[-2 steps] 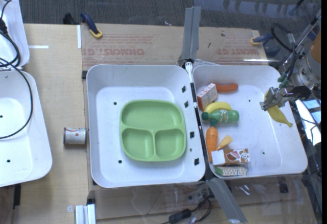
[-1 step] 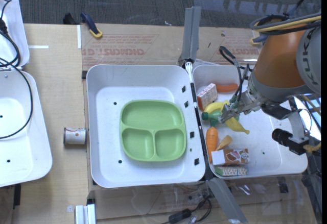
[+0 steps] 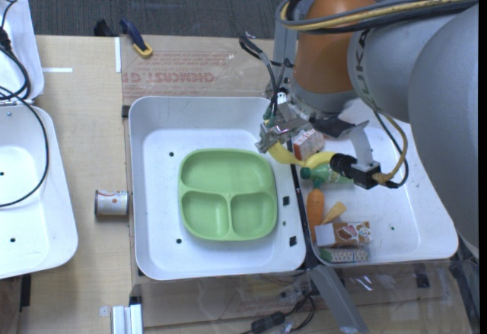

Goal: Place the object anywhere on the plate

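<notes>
The gripper [image 3: 275, 136] is seen right of the frame's centre, over the inner edges of the two bins; whether anything is grasped cannot be told from this view. A yellow banana [image 3: 283, 154] lies just below it, touching or nearly touching the metal tip, with a small red-and-white box [image 3: 307, 144] just beside it. To the lower right, a green and yellow toy [image 3: 321, 170] is found next to a black fitting on the arm [image 3: 426, 58]. Below these, in the right bin [image 3: 426, 237], a carrot [image 3: 315, 205] and a printed carton [image 3: 344, 236] are laid. The green divided plate [image 3: 228, 194] rests in the left bin [image 3: 152, 173], at the frame's centre. A small can [image 3: 111, 203] lies on the bench at lower left.
</notes>
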Robot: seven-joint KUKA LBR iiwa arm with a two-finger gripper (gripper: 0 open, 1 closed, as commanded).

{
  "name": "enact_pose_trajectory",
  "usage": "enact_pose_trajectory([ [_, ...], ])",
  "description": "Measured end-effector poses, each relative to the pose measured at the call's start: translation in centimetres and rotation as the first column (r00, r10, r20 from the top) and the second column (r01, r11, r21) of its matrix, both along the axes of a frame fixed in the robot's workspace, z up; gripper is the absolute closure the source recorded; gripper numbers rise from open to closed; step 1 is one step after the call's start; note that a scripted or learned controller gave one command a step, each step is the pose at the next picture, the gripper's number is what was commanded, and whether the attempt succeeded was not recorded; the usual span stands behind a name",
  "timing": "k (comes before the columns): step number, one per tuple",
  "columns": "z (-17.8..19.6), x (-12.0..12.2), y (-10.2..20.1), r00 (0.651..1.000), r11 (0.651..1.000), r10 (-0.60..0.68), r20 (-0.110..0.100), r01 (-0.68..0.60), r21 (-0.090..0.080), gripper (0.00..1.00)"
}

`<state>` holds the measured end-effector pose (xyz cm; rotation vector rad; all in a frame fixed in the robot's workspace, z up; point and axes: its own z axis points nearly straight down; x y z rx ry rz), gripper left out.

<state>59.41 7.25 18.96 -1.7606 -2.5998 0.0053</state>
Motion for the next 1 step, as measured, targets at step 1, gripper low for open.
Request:
enact_pose_trajectory([
  [1, -1.43, -2.91, 4.71, 1.000, 1.000, -0.017, -0.001, 0.017, -0.001, 1.00],
])
